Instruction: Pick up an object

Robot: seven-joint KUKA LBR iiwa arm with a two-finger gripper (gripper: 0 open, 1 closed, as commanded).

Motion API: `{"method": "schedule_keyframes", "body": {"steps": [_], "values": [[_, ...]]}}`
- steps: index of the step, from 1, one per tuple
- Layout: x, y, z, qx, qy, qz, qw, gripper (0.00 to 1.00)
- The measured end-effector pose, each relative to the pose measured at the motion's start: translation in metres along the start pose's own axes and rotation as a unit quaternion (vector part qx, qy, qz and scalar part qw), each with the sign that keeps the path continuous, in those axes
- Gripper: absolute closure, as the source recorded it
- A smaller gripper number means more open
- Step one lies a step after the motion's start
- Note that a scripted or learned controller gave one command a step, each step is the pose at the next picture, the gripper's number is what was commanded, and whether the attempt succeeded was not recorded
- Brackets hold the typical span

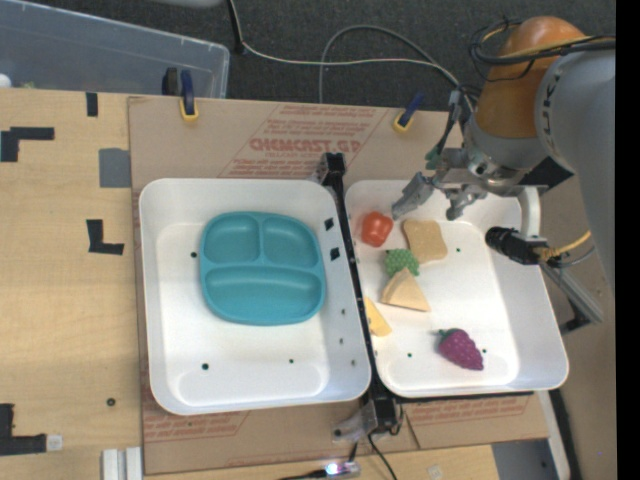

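The tool (438, 199) hangs wide open above the right bin's (520, 368) far edge; centre it over the bread slice (426, 239); descend vertically; avoid the tomato (376, 229).

Two white bins (160, 268) sit on a tan cardboard sheet (290, 143) printed in red lettering. A teal divided plate (262, 270) is plain, unpatterned. Beside it: red tomato (375, 229), green broccoli (401, 262), tan bread slice (426, 240), pale yellow cheese wedge (405, 293), purple grapes (459, 348) (bumpy-textured). The arm (570, 88) is grey with an orange band.
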State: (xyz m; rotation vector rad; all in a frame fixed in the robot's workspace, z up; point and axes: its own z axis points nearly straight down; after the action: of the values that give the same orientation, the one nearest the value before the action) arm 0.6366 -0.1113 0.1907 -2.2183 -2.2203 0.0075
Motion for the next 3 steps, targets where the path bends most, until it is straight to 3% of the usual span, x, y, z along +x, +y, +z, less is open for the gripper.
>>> {"method": "schedule_keyframes", "body": {"steps": [1, 2, 3], "values": [[-0.008, 0.004, 0.057, 0.0, 0.0, 0.0, 1.0, 0.0], [-0.007, 0.008, 0.087, -0.005, 0.002, -0.002, 1.0, 0.0], [-0.003, 0.009, 0.075, -0.003, 0.006, -0.003, 1.0, 1.0]]}}
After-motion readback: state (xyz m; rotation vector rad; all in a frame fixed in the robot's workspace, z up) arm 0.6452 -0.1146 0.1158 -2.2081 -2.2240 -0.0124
